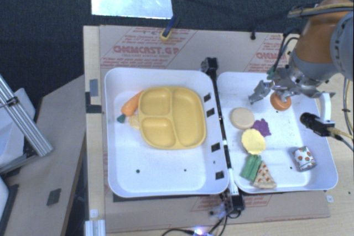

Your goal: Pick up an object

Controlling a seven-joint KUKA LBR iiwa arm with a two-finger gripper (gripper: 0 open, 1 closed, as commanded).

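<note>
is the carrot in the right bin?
No. The carrot lies in the left bin, tucked against the left edge of the yellow divided plate.

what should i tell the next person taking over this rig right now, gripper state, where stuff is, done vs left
Gripper: over the right white bin, near its back, beside a small orange round piece; nothing visibly between its fingers.
Right bin also holds: beige round cookie-like disc, purple piece, yellow round piece, green piece, pizza-slice toy, small red-and-white patterned can.
Left white bin: yellow sectioned plastic plate with an orange carrot toy at its left edge.
Done: arm positioned in the right bin.
Left: grasp and lift an object.
</note>
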